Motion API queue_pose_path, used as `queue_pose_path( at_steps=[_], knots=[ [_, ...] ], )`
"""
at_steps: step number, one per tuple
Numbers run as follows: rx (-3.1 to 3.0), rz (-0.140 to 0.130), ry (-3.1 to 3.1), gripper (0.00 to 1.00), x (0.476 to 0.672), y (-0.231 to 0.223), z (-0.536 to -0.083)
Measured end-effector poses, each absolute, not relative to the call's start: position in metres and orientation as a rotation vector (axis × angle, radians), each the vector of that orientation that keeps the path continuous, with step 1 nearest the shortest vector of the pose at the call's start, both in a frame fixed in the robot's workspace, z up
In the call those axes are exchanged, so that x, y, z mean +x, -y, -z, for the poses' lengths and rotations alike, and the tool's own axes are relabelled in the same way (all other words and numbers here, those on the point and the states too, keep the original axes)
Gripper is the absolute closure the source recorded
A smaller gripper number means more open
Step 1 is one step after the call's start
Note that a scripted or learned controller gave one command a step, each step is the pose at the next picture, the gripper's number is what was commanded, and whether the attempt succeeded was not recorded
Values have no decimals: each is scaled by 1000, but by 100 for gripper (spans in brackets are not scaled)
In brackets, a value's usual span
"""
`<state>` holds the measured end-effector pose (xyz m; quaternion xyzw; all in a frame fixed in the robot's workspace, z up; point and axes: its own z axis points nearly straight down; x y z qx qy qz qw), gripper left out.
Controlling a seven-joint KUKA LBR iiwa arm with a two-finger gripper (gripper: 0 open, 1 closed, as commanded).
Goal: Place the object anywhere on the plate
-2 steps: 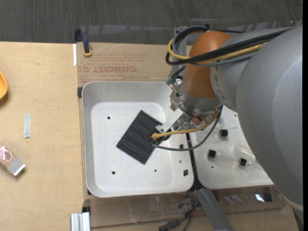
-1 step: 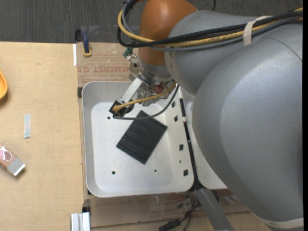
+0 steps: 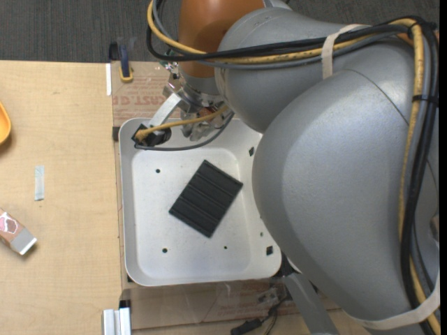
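Item, nearest the lens: grey arm (image 3: 335,173), bulky, covering the right half of the view, with yellow and black cables (image 3: 279,46) strapped across its casing. Item: white bin (image 3: 129,257), shallow, rounded corners, its right part hidden under the arm. Item: black ribbed pad (image 3: 206,197), flat, rectangular, lying loose on the bin floor near the middle, turned at a slant to the bin walls, touching no wall and well apart from the gripper. Item: pale wooden board (image 3: 63,271), left of the bin, bearing three small things: a pink and white piece (image 3: 15,232) at the lower left edge, a short grey strip (image 3: 39,183) above it, and part of an orange rounded thing (image 3: 3,125) cut off by the left edge; whether this is the plate cannot be told. Item: gripper (image 3: 185,114), over the far rim of the bin, partly masked by cabling; whether it is clenched or released cannot be told, and nothing can be made out in its grasp. Item: orange band (image 3: 209,12), above the wrist, at the far top of the view. Item: blue clamp (image 3: 124,60), on the far edge of the board.
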<state>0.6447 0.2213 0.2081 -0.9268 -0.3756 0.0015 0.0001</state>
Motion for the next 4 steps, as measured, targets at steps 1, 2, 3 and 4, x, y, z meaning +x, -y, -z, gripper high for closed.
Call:
queue_pose_path(
  at_steps=[1, 2, 3, 4],
  knots=[
    [-2973, -4, 1017, 100, 645, -226, -233],
    [-3100, -1, 511, 100, 646, -226, -210],
    [-3128, -6, 306, 100, 600, -129, -159],
    [-3046, -7, 778, 100, 646, -158, -262]
  ],
)
